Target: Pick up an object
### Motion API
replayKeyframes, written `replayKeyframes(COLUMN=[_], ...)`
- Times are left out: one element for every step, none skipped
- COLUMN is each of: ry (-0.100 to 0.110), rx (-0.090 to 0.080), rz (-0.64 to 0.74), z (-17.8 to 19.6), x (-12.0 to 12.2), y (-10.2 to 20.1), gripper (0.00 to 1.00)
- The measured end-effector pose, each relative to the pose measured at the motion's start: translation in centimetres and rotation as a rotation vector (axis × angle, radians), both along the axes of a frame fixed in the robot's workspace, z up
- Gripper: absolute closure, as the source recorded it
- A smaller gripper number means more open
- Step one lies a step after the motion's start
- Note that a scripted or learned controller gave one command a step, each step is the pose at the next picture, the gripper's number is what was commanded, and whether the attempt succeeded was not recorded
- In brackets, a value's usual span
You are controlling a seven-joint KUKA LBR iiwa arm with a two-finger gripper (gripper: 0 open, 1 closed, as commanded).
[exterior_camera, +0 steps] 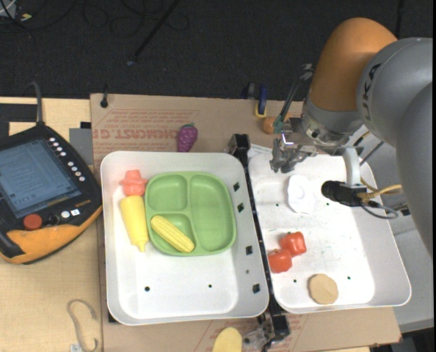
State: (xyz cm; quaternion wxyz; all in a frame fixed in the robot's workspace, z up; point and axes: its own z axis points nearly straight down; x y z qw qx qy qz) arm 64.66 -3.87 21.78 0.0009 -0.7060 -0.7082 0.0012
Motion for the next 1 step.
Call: replayKeyframes(ry=[-0.003], rx=[0.001], rz=[-0.004], z=[1.67], x=[0.39], y=[0.14], gripper=[1.00])
